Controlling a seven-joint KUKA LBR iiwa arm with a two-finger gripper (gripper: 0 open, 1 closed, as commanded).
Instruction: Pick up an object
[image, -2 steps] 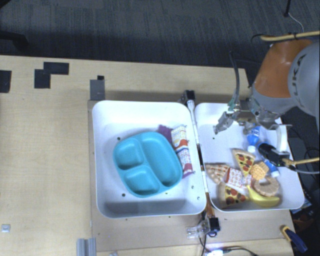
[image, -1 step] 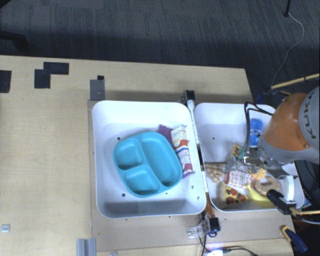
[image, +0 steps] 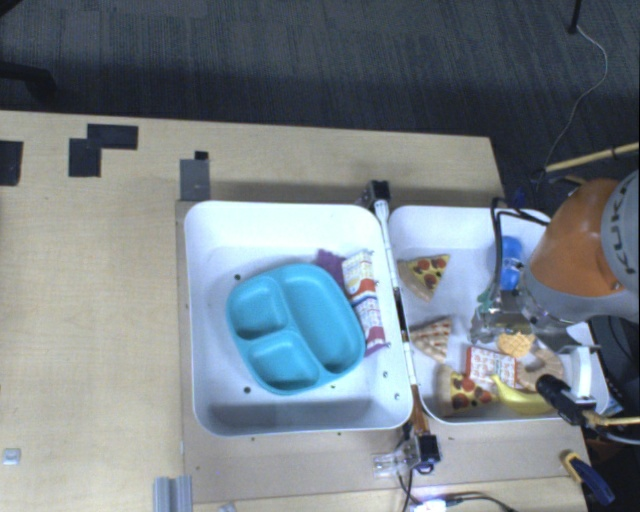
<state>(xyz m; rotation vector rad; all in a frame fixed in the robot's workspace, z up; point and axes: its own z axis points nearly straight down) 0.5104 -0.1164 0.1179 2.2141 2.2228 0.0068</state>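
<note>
A blue divided plate (image: 294, 330) lies in the left bin (image: 200, 300), far left of the gripper (image: 497, 325). Toy pizza slices (image: 425, 272) sit just left. Whether the jaws grip anything, I cannot tell.

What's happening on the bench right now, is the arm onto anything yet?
The arm reaches in from the right, and its gripper sits low in the right bin, among toy food: two pizza slices, a yellow banana and a red-and-white packet. I cannot tell whether it has hold of any of these. The left bin holds a blue divided tray with a small packet beside it, untouched by the arm.
</note>
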